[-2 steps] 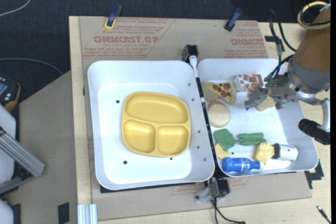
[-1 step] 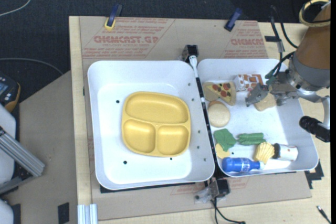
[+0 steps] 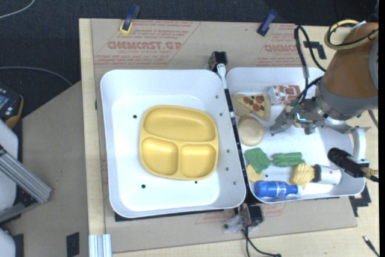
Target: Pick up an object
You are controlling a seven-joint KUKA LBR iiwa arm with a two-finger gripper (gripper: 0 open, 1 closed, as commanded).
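We see the gripper [image 3: 287, 123] low in the right bin [image 3: 240, 78], jaws spread with nothing between them, a pizza slice [image 3: 252, 104] at its ten o'clock.

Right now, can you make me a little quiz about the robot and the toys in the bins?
1. True or false: the yellow tray lies in the left bin.
2. Which toy lies nearest the front wall of the right bin? A) pizza slice B) blue bottle C) tan ball
3. Fill in: the gripper hovers over the ___ bin.

Key: 1 true. 2 B. 3 right.
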